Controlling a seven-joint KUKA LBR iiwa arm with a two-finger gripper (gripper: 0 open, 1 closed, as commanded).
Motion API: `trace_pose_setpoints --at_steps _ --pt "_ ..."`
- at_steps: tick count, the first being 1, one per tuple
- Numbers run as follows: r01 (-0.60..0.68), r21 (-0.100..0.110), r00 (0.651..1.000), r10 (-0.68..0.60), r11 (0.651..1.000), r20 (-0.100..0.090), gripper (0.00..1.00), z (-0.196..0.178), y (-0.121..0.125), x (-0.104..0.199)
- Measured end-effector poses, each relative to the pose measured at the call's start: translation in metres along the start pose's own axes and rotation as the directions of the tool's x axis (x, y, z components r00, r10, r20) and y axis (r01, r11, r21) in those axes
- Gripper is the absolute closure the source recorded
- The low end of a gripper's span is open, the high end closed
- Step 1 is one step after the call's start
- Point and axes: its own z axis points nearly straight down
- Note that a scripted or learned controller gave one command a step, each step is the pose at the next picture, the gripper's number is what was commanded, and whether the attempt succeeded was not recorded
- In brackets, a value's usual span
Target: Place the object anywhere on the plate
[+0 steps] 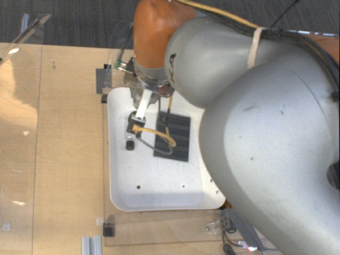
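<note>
Pretty sure we're in a robotics lab here. We've got a big grey industrial arm [255, 116] with an orange band [154, 28] and cables strapped along it, a pale wooden bench [53, 142] with metal brackets [103, 78] bolted on at the bin's corners, a shallow white bin [159, 195], and dark office-type carpet [79, 4] past the bench's far edge.
</note>
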Motion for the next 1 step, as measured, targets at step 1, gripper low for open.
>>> trace_pose_setpoints --at_steps 1 --pt "-0.048 0.001 0.999 0.048 0.999 -0.001 1.00 0.0982 -0.0361 -0.0114"
